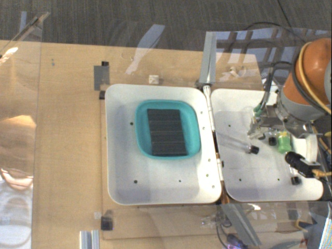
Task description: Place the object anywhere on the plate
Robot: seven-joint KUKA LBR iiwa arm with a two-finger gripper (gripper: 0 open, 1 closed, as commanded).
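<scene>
Reaching in from the right, the grey arm with its orange band (311, 71) is positioned over the right white bin (244, 180). The gripper (267, 131) is located low over the middle of that bin, and whether it is spread or pressed together cannot be determined from this view. A small green object (283, 142) is seen just to the right of the gripper, near the bin floor; whether it is gripped cannot be established. A thin clear rod with a dark tip (244, 146) is seen lying on the bin floor to the left of the gripper. The teal plate (141, 119) is located in the left white bin (155, 191), towards the far side, and a dark ribbed rectangular pad (166, 132) is carried on it.
</scene>
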